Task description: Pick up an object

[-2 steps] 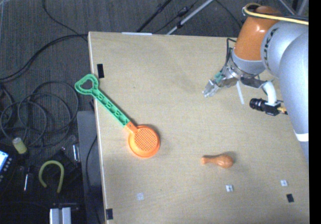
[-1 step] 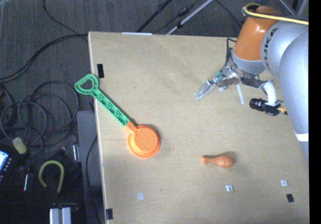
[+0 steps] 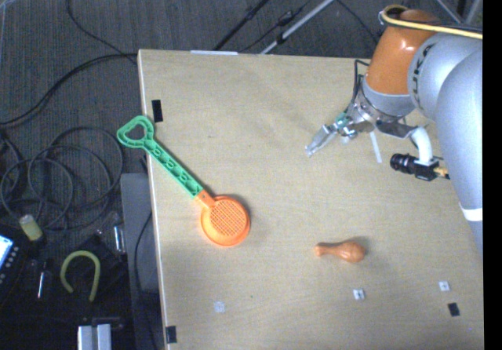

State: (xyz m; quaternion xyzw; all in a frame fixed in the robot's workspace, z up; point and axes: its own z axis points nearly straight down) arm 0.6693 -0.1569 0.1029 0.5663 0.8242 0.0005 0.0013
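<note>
Tan board surface [image 3: 274, 105] carries two objects — one green-handled sieve with an orange mesh head [image 3: 225, 220] at the left, and one small orange pear-shaped toy [image 3: 342, 250] lower right. Single grey-and-orange arm's gripper [image 3: 315, 146] hovers mid-board with nothing between its fingers — open or shut, cannot tell.

Grey arm [image 3: 459, 105], orange wrist band [image 3: 392, 66], slim silvery fingers [image 3: 321, 140]

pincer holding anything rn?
No. The pincer hangs over bare board; the strainer and the orange piece lie apart from it.
</note>
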